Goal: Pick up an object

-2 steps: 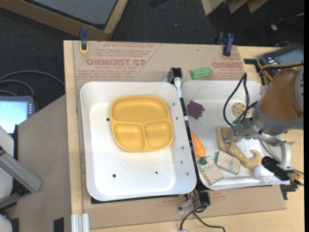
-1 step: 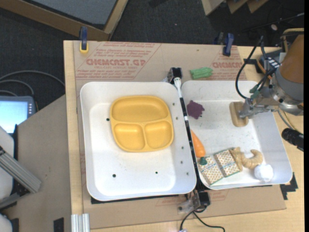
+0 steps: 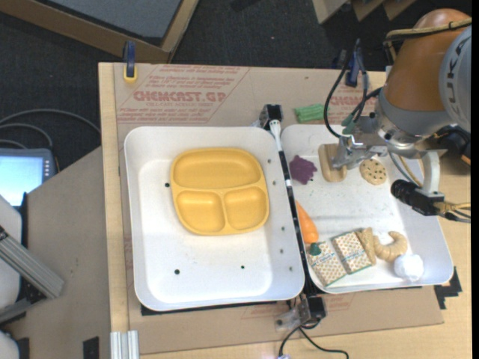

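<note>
I saw the arm (image 3: 426,66) reaching in from the right, over the far part of the right bin (image 3: 441,234). The gripper (image 3: 352,154) hung low there, just above the bin floor. Whether its grip was spread or closed, I could not tell from this angle; I saw nothing held in it.

A tan piece (image 3: 331,163) lay right at the gripper, on its left, and a cookie (image 3: 373,171) lay just beside it on the right. A purple piece (image 3: 302,169) sat near the bin's left wall. A carrot (image 3: 306,225) lay against that same wall, further toward the near side. Near the front sat a patterned box (image 3: 343,255), a croissant (image 3: 388,244) just beside it, and a white ball (image 3: 409,266) touching the croissant's end.

The left bin (image 3: 150,268) held a yellow tray (image 3: 220,189) with three compartments. A green piece (image 3: 309,114) lay on the bench beyond the right bin.
</note>
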Motion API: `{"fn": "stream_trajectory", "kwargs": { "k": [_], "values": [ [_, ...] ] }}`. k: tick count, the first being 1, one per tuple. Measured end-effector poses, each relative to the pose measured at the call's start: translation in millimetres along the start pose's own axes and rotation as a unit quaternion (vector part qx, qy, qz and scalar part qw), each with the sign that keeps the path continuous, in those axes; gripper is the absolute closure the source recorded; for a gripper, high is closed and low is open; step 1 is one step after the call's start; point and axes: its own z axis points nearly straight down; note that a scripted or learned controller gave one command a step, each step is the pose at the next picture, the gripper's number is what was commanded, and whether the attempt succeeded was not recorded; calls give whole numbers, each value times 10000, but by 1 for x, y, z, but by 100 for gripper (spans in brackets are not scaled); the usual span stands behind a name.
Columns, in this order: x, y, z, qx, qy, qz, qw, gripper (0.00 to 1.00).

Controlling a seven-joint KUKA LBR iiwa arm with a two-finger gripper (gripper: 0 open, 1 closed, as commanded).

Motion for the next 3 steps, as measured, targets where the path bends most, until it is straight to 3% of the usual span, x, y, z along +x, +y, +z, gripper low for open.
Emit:
{"fn": "stream_trajectory", "kwargs": {
  "k": [1, 2, 3],
  "values": [
    [-37, -18, 1, 41, 4, 54, 10000, 100],
    [14, -27, 30, 55, 23, 12, 10000, 100],
    [21, 33, -13, -25, -1, 18, 10000, 100]
  ]
}}
